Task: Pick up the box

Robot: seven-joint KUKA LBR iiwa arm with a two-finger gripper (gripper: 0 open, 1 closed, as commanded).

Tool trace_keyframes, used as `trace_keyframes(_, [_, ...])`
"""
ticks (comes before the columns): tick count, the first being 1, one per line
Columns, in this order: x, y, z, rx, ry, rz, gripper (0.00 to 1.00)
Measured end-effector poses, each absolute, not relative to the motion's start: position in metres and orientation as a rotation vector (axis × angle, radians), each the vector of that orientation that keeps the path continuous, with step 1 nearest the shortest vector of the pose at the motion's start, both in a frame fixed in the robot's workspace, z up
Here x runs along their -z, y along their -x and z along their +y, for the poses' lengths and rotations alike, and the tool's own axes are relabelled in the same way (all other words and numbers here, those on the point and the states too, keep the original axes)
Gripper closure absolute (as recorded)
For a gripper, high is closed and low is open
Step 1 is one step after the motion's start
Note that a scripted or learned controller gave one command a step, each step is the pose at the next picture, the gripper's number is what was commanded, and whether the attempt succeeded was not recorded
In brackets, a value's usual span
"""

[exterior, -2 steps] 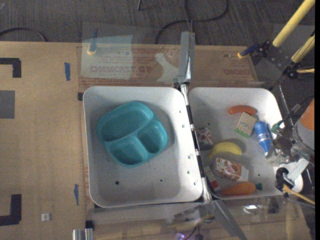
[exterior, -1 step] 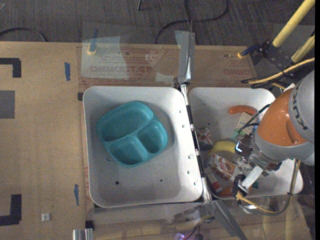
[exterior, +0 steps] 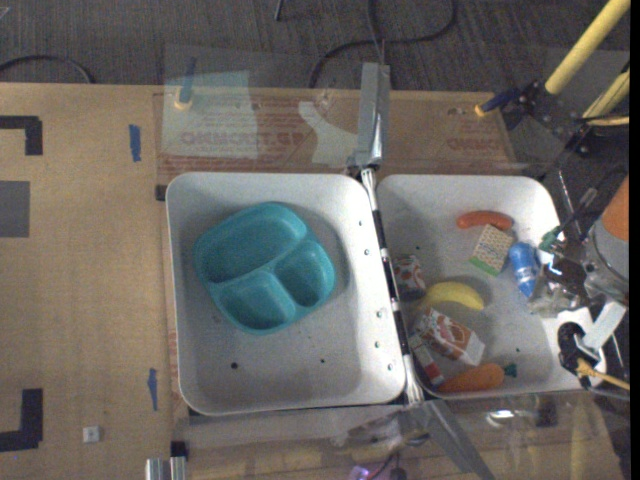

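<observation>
The box [exterior: 449, 334] lies flat in the right bin [exterior: 440, 203], between the banana [exterior: 453, 295] and carrot [exterior: 472, 377]. It looks like light, stiff card, best pinched across its short sides. Its long axis runs diagonally, upper-left to lower-right. The gripper [exterior: 568, 286] hovers at the bin's right edge, its state unreadable.

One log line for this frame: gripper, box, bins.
gripper: right bin's edge, by blue bottle | box: lying untouched | left bin: teal tray
</observation>
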State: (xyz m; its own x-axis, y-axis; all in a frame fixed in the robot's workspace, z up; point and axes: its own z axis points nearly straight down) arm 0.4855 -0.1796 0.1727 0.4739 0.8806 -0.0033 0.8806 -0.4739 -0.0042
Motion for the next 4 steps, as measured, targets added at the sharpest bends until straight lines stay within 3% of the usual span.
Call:
trace_keyframes(1, [-0.173,-0.485,-0.179,-0.008,2.695,-1.61,0.0])
trace_keyframes(2, [-0.087,-0.519,-0.102,0.002,2.603,-1.769,0.0])
trace_keyframes(3, [-0.087,-0.484,-0.12,0.014,2.69,-1.637,0.0])
trace_keyframes(4, [-0.087,-0.484,-0.12,0.014,2.69,-1.635,0.0])
